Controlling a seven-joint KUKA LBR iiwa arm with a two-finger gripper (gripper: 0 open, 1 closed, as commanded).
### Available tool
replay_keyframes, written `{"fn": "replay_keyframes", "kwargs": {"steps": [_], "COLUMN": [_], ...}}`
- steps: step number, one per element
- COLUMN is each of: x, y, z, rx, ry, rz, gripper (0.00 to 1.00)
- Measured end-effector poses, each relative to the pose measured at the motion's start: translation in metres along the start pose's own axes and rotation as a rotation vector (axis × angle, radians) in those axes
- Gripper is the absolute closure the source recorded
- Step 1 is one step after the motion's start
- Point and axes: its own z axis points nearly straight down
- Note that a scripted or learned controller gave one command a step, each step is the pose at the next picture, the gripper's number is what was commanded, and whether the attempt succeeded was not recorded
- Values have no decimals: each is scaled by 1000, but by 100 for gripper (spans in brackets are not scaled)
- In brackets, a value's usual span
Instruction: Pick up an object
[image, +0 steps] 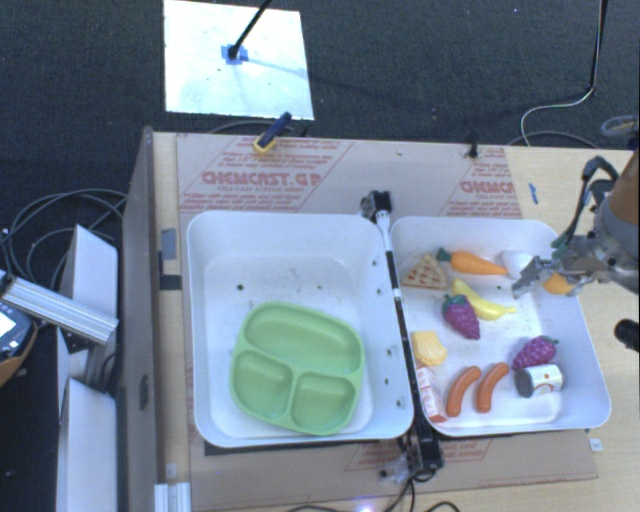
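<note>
While you look down at the bench (250, 165), your fingers (548, 272) hang over the far right part of the right bin (585, 400), and you cannot tell if they are open or holding something. Just beside them sit a small orange thing (558, 285) and a carrot (474, 263). A green plate (296, 368) lies in the left bin (215, 300).

Two white bins (290, 235); one green tray (297, 368); two sausages (462, 390); two grape bunches (461, 316).
</note>
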Motion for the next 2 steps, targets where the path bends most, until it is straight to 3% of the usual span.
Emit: {"fn": "replay_keyframes", "kwargs": {"steps": [1, 2], "x": [78, 109], "y": [39, -5], "z": [93, 119], "rx": [3, 1], "ry": [3, 1], "rz": [-1, 2], "gripper": [0, 0]}}
